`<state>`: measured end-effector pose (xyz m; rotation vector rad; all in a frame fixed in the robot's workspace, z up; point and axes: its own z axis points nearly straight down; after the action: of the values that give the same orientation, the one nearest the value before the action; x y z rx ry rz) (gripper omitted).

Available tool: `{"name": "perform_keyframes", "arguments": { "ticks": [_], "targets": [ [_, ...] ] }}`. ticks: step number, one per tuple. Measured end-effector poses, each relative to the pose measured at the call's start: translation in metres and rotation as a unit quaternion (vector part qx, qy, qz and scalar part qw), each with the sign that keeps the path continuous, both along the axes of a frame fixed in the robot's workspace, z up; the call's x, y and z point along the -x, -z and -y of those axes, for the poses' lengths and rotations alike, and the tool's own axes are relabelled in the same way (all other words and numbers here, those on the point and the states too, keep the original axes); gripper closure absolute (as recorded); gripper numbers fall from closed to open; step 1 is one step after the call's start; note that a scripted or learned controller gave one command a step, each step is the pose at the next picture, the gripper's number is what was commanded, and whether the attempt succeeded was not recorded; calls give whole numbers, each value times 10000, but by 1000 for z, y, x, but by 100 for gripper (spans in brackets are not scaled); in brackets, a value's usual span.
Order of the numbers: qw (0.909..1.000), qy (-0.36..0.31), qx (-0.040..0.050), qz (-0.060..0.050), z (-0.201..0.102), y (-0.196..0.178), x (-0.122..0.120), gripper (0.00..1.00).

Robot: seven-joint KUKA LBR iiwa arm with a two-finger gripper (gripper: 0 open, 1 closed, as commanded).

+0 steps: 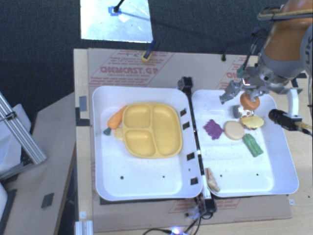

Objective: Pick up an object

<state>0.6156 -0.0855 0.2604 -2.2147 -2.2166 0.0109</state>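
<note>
Two white bins on the worktop [83,131]: left bin [105,180], right bin [274,175]. Arm [286,38] over the right bin's far side. Yellow divided plate [149,130] in the left bin, well left of the fingers [239,94]; orange carrot [116,117] at its edge. Fingers spread open, gripping nothing. Just beside them: orange piece [251,102]. Below them: green piece [253,145], beige disc [234,130], purple piece [213,129].

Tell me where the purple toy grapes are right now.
The purple toy grapes lie in the right white bin, near its left wall, just left of the round beige cookie.
</note>
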Motion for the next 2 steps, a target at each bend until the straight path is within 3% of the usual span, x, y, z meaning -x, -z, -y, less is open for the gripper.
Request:
{"name": "perform_keyframes", "arguments": {
  "ticks": [1,2],
  "targets": [
    [10000,-9,5,59,0,-7,-2,0],
    [10000,-4,2,43,-7,39,3,0]
  ]
}}
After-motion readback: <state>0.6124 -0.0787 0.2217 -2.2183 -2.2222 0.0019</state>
